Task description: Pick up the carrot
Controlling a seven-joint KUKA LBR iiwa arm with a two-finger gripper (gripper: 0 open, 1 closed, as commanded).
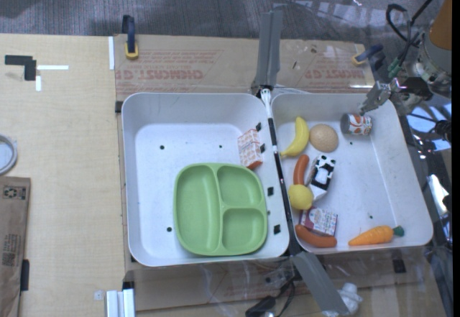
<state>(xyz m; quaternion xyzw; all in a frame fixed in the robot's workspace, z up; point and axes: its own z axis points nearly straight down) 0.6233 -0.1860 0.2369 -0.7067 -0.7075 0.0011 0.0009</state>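
— Pale wood bench (pixel 57 164), with a sheet of brown cardboard (pixel 187 67) lying behind the two white bins. What does the print on it say?

— Red letters, upside down from this angle. I cannot make them out for certain, so I leave them unread. A brown paper piece (pixel 13 226) at the bench's left edge bears a small recycling mark.

— Where is the carrot (pixel 374 236)?

— In the right bin (pixel 374 179), at its near right corner, lying flat with its green top toward the right wall. A red sausage (pixel 316 238) lies near it on the left, just below a small printed carton (pixel 320 221) whose writing is too small to read.

— And the gripper (pixel 375 96)?

— High at the far right corner of that bin, well apart from the carrot. Whether its fingers are spread or pressed together I cannot tell. A small red-and-white can (pixel 358 123) lies just below it.

— Anything else in there?

— A banana (pixel 296 137), a tan round thing (pixel 324 138), a lemon (pixel 300 197), a black-and-white carton (pixel 323 172). The left bin (pixel 144 186) holds a green divided plate (pixel 221 209) and a small patterned box (pixel 249 146).
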